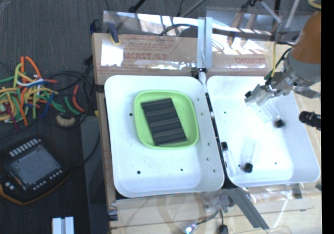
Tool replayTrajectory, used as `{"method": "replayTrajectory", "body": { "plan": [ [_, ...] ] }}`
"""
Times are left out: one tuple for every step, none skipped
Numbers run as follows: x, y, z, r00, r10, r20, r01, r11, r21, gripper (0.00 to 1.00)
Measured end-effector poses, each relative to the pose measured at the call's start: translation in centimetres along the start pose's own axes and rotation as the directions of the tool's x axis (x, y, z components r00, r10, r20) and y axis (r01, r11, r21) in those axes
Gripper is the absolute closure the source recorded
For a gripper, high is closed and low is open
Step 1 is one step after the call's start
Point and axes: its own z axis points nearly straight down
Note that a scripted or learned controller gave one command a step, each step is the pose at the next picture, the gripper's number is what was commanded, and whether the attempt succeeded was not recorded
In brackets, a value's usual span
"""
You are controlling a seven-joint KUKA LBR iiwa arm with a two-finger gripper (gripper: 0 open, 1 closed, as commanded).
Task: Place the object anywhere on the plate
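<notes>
Arm [308,45] slants in over the right bin [292,170]; gripper [259,95] hangs low, its opening impossible to tell.

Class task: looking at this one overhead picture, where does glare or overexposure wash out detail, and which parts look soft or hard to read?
Camera view: strong glare on the clear panels behind the bins; the right bin is overexposed, so its clear object barely reads; the end effector looks soft and pale; the green plate is evenly lit.

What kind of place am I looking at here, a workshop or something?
Most likely a robotics lab. A robot arm reaches over two white bins, loose coloured cables lie on the floor, and a handheld control pendant sits beside the bench.
</notes>
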Motion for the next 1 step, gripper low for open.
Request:
{"method": "replayTrajectory", "body": {
  "plan": [
    [0.00, 0.00, -0.01, 1.000, 0.000, 0.000, 0.000, 1.000, 0.000, 0.00]
  ]
}}
